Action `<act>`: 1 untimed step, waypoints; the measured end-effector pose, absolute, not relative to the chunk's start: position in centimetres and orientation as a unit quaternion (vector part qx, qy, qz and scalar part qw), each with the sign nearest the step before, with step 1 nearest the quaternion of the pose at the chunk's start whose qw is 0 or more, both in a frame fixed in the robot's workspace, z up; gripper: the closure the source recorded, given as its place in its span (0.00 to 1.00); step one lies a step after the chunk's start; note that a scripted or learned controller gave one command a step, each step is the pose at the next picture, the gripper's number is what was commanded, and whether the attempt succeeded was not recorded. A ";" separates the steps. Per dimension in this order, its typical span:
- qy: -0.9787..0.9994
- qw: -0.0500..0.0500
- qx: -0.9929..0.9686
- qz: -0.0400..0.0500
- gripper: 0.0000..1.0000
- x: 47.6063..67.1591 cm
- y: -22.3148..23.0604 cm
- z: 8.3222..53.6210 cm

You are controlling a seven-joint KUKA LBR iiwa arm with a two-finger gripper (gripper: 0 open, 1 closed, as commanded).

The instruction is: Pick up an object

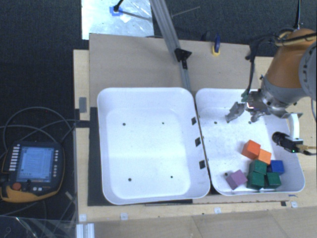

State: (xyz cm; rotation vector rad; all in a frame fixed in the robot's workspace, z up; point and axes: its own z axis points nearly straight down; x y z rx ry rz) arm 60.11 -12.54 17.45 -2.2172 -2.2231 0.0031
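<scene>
Dark carpet surrounds a pale wooden bench (pixel 143 58), and two shallow white bins sit on it side by side. From where I stand the left bin (pixel 106 182) has only a few small dark dots on its floor. The right bin (pixel 218 100) holds a small heap of blocks crowded into its near right corner.

An orange block (pixel 251 148) sits at the top of the heap, with a lighter orange block (pixel 265 156) touching it on the right. Just below them is a blue block (pixel 277 166), and beside that a cluster of green blocks (pixel 260 175) packed close together. A purple block (pixel 236 178) lies to the left of the green ones, tilted, just beside them.

The grey arm (pixel 292 68) with its orange band comes in from the right and hangs over the far part of the right bin. Its gripper (pixel 244 113) sits above the bin floor, well apart from the heap of blocks. The fingers look spread apart, one grey finger pointing left, and nothing is between them.

A handheld control pad (pixel 33 170) with a lit screen rests on the carpet to the left of the bench, with its cable looping around it. A slanted metal pole (pixel 166 21) runs from the top of the view down to the gap between the bins.
</scene>
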 end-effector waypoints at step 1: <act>-0.708 0.001 -0.707 0.001 0.00 60.1 -13.6 12.4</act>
